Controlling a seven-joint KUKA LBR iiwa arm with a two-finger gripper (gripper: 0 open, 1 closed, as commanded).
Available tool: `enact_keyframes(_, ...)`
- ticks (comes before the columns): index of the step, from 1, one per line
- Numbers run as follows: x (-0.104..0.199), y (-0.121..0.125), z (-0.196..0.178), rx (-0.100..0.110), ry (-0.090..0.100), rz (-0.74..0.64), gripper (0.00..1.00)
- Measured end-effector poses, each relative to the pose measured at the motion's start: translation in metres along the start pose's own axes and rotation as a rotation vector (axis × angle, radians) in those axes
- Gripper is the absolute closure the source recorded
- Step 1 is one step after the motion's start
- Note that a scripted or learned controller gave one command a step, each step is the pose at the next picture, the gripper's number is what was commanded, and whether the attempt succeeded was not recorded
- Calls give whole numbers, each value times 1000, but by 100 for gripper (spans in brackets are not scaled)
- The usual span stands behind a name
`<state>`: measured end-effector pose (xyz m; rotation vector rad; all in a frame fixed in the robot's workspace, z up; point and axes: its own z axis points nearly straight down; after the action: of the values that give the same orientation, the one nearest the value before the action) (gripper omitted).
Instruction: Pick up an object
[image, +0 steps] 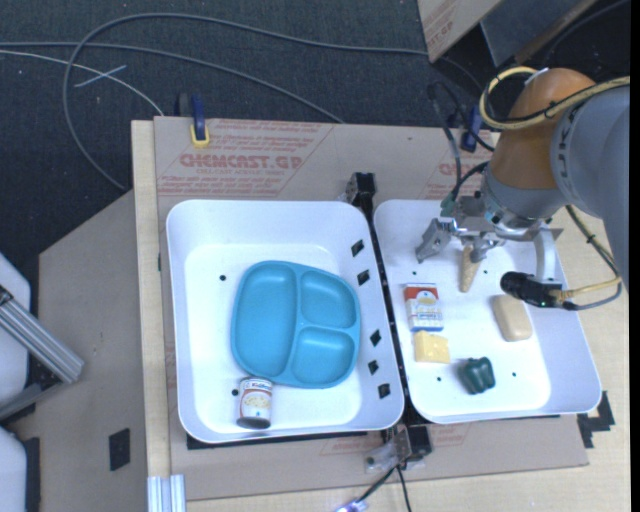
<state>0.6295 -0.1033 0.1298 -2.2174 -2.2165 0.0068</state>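
Note:
My gripper (450, 256) hangs over the upper left part of the right bin (570, 395). Its fingers are spread open, with nothing between them. Just below it lies a small red, white and blue box (424, 307). A yellow block (432, 347) sits under the box and a green pepper (477, 374) lies nearer the front. A beige bar (512, 319) rests to the right of the box. In the left bin (190, 300) there is a blue divided plate (296, 323) and a small can (255, 402) at the front.
The grey arm with its orange band (540, 120) reaches in from the upper right over the right bin's back edge. A black part with a yellow cable (530, 289) hangs beside the beige bar. Black clips (375, 300) line the wall between the bins.

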Motion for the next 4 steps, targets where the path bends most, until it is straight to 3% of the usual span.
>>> enact_keyframes(1,1,0,47,-3,0,0,0)
enact_keyframes(2,1,1,33,-7,0,0,100)
enact_keyframes(4,8,1,-77,-16,-2,-2,100)
